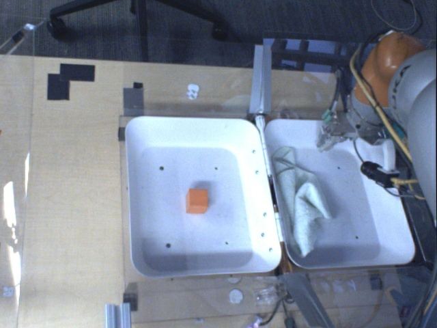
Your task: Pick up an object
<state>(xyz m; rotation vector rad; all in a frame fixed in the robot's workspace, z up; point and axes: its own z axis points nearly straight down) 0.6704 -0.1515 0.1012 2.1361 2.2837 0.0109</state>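
Arm comes in from the upper right of the frame, grey body with the orange band showing at the top right corner, cables looping around it. Gripper sits over the upper part of the right bin, near that bin's back wall, tips pointing down. Fingers too small and cluttered to read, so can't tell if they're open or closed; nothing visibly between them. Right bin has a white cloth, crumpled, lying along its left side from mid-bin toward the lower edge, apart from the gripper and lower in the frame. Left bin has one orange cube sitting flat near its centre, slightly toward the lower half, touching no wall. Cube is well apart from the gripper, across the divider between the bins. Wooden bench runs left of the bins, with black tape marks at upper left.
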